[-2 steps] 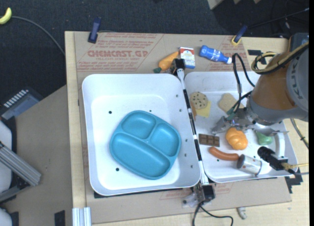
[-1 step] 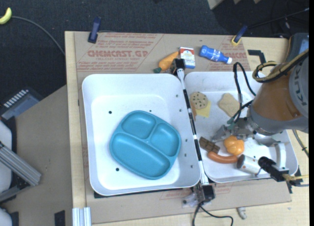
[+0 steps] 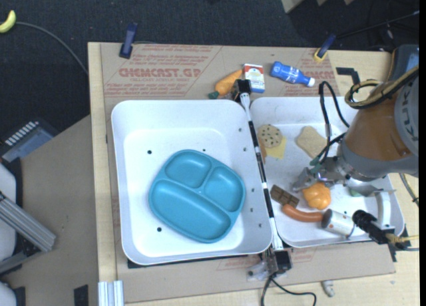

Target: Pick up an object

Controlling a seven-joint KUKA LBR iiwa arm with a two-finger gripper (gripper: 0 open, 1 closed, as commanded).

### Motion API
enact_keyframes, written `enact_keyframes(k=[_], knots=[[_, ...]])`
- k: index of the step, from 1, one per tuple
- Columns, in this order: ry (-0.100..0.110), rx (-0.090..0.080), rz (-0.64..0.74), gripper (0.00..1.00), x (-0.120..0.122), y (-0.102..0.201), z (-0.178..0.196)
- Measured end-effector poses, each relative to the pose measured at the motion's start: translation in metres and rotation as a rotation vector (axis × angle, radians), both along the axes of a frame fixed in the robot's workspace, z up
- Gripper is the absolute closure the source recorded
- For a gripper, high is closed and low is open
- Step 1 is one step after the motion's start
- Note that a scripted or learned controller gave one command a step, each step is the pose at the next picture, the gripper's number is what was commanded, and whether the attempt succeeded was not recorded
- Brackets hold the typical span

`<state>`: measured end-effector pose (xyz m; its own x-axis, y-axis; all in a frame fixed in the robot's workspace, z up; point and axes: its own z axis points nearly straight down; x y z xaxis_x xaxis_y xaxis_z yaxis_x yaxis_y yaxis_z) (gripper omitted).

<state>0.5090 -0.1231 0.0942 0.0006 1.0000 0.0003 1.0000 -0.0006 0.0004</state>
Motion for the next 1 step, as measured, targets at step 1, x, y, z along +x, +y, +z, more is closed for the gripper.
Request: enact_keyframes(k=[1], knots=[[0.000,0.001,0.002,1.00,-0.0295,0.0819,0.0905]])
